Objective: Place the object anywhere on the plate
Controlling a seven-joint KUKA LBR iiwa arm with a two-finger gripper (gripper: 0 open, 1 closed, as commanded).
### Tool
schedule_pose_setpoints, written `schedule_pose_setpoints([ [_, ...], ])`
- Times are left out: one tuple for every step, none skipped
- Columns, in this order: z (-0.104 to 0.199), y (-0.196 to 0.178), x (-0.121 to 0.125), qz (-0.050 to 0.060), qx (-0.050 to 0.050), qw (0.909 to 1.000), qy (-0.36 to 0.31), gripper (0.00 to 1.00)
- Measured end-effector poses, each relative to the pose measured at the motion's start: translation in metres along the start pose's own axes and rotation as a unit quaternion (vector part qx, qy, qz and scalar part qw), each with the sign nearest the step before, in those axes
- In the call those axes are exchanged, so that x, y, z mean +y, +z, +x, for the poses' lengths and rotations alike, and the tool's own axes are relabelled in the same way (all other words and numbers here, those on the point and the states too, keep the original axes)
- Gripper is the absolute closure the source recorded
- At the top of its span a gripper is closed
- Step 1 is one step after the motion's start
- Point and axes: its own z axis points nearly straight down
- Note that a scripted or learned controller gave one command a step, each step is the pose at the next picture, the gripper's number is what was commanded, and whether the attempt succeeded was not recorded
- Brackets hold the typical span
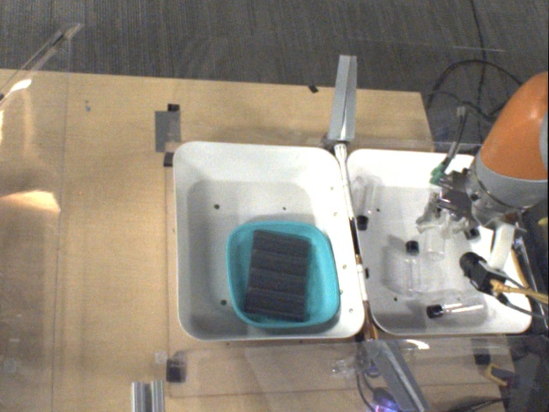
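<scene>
Two shallow white bins sat side by side on the wooden tabletop (94, 256). The left bin (197, 178) held a turquoise plate (324, 273) toward its 5 o'clock corner, and a dark ridged block (277, 273) lay on the plate, slightly tilted. In the right bin (386, 174) lay clear glass or plastic pieces, hard to make out, among them a small tube with a dark cap (455, 310) near the 6 o'clock edge. The arm, with its orange band (519, 136), reached in from 3 o'clock, and its gripper (446, 209) hovered over the right bin.
</scene>
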Motion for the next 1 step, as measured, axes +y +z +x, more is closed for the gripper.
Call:
schedule_pose_setpoints([
  [0.0824,0.0190,-0.0149,0.001,0.000,0.9971,-0.076,1.00],
])
